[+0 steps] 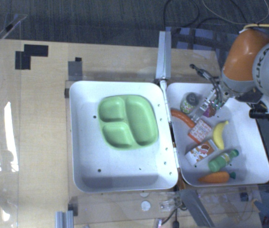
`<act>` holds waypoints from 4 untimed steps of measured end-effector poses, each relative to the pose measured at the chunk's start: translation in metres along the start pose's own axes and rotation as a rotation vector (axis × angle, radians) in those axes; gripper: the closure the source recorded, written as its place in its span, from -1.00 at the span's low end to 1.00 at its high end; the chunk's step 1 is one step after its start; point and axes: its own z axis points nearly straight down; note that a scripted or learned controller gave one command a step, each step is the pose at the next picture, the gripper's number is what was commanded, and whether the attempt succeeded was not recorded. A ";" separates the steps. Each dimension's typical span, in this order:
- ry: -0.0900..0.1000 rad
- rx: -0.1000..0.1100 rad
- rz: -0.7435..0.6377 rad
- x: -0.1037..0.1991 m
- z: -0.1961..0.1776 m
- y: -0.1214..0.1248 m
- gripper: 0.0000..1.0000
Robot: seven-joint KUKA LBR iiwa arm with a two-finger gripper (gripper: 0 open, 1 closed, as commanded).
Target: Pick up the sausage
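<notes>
No label reads clearly — sausage [182, 117] lies by a can [189, 103]; the jaws' state, I cannot tell.

Fixed overhead camera, slanted down, both white bins [77, 141] framed

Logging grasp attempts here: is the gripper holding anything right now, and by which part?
Cannot be told: the gripper hangs over the right bin, apart from the sausage.
</notes>
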 end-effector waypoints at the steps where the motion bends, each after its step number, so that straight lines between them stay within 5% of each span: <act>1: 0.004 -0.003 -0.112 0.000 0.000 -0.002 -1.00; 4: 0.002 -0.010 -0.087 0.002 0.000 -0.001 -1.00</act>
